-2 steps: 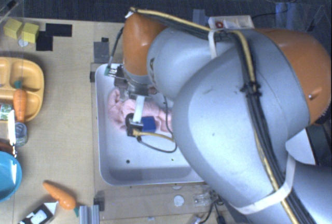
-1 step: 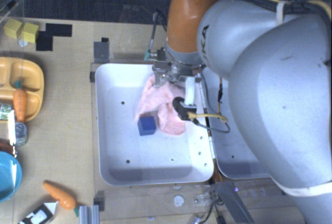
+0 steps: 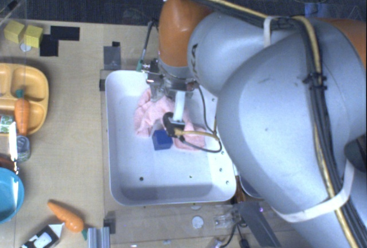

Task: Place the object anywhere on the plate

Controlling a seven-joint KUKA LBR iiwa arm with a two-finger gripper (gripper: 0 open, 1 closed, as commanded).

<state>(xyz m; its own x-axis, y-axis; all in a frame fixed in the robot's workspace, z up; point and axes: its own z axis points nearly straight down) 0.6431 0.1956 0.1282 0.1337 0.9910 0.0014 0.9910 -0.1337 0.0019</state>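
Observation:
A crumpled pink cloth [image 3: 147, 116] lies in the back half of the white bin [image 3: 172, 183]. A small blue block [image 3: 161, 140] rests at the cloth's front edge. My gripper [image 3: 162, 90] hangs low over the back of the cloth, under the orange wrist band; the wrist hides whether it touches the cloth. A yellow divided plate [image 3: 33, 85] sits far to the left on the bench, with an orange carrot [image 3: 22, 116] lying on its front part.
The big grey arm covers the right bin and the view's right side. A blue bowl [image 3: 8, 195] and a second carrot [image 3: 67, 217] lie at the front left. Yellow blocks [image 3: 24, 34] and black pieces [image 3: 57, 39] sit at the back left.

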